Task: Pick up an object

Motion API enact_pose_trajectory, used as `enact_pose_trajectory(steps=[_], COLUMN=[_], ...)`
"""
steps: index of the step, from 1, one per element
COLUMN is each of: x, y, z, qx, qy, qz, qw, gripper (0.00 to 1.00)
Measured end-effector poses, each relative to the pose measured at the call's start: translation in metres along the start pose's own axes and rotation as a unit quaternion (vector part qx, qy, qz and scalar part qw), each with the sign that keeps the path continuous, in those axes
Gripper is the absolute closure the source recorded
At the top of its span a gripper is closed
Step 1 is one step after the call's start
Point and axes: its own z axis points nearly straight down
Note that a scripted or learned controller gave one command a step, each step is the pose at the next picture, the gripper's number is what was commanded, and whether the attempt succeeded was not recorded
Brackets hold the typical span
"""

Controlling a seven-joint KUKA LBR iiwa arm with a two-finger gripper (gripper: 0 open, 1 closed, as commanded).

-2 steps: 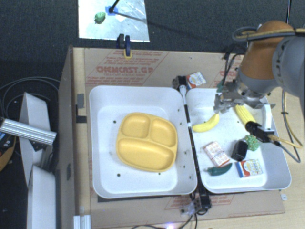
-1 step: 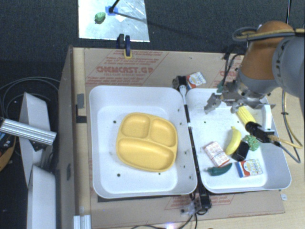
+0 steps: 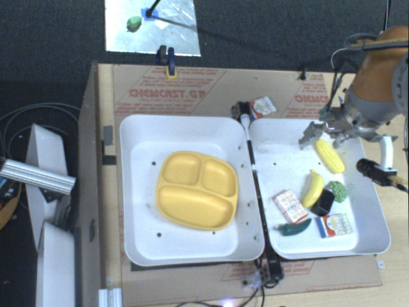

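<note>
my hand (image 3: 321,135) hangs over the far part of the right bin (image 3: 281,165), its two fingers spread open with nothing between them. the corn cob (image 3: 330,156) lies just beside the hand, on the near side, pale yellow and slanted, resting on the bin floor.

taking the corn cob as my mark: nearer the camera from it lies a banana (image 3: 312,188), and beside that a black block (image 3: 323,203) touching a green broccoli piece (image 3: 338,190). further toward the front edge sit a small red and white box (image 3: 289,206), a dark green pepper (image 3: 294,228) and a printed carton (image 3: 335,225). none of these lies between my hand and the corn cob.

far to the left of the corn cob, the left bin (image 3: 137,171) holds a yellow divided plate (image 3: 197,190). both bins rest on a brown cardboard sheet (image 3: 192,88) on the table. beyond it the floor is dark carpet with a shiny silver sheet (image 3: 172,27).
</note>
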Motion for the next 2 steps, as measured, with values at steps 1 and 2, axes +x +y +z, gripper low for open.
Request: enact_pose_trajectory(steps=[1,2], x=[-0.031,-0.017], y=[-0.035,-0.069], z=[0.099,0.099], qx=[0.000,0.001], qy=[0.001,0.001], qz=[0.000,0.000], qw=[1.0000,1.0000], gripper=[0.00,0.00])
